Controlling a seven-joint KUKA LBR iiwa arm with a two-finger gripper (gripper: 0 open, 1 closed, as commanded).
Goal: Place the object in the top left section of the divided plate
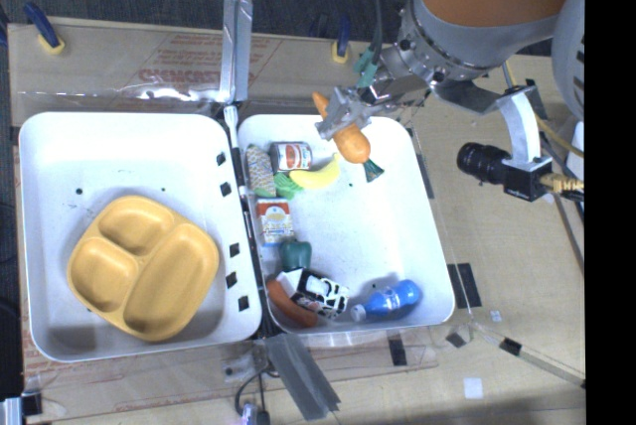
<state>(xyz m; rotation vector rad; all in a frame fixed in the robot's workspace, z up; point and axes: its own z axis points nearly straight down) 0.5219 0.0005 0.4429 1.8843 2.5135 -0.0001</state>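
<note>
A yellow divided plate [144, 264] lies in the left bin [60, 145], with two small sections on its left and one large section on its right. My gripper [346, 118] hangs over the back of the right bin [422, 224]. It is shut on an orange toy carrot [352, 145], whose green top [373, 170] points down and to the right. The carrot's tip [318, 101] sticks out on the far side of the fingers. The carrot looks lifted above the bin floor.
The right bin holds a red-labelled can [291, 156], a banana [320, 177], a striped packet [260, 170], a small carton [275, 219], a dark green piece [294, 254], a black-and-white item [320, 292] and a blue bottle [393, 299]. A metal divider [237, 46] stands between the bins.
</note>
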